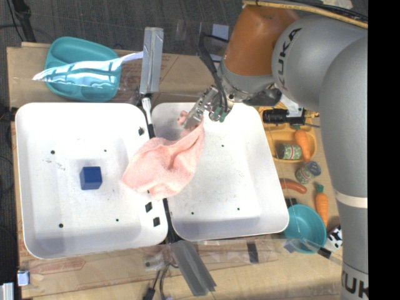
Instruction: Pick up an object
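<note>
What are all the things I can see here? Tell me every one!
bins: two, white, side by side on the bench
cloth: one, pink, draped over the divide between the bins, top corner pinched in the tool
cube: one, blue, in the left bin
scoop: one, teal, behind the left bin
bowl: one, teal, right of the right bin
toy carrots: two, orange, right of the right bin
toy can: one, green-labelled, by the carrots
arm: one, grey with orange band, from the right
tool: one, shut on the cloth
</note>
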Robot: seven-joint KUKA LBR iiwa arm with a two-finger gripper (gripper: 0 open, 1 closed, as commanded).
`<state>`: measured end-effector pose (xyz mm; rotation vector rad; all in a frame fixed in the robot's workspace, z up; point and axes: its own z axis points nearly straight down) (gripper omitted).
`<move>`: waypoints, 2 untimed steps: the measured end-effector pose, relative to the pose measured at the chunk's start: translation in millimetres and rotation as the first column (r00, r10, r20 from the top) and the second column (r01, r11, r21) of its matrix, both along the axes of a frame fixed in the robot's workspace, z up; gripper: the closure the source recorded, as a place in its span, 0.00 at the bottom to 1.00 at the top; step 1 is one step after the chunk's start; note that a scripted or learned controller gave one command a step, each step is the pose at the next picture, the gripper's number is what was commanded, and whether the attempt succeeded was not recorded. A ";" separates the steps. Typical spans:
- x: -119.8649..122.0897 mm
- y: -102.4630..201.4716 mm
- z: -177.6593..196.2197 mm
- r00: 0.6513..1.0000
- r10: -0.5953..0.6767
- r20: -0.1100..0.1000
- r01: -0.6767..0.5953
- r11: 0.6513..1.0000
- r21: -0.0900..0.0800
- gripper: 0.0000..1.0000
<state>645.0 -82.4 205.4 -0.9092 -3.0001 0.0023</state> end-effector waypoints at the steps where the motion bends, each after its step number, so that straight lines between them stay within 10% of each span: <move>1: 2.1 25.0 13.0 0.976 -0.218 0.004 0.218 0.976 -0.003 1.00; 2: -2.0 66.0 6.3 0.949 -0.316 0.000 0.316 0.949 -0.004 1.00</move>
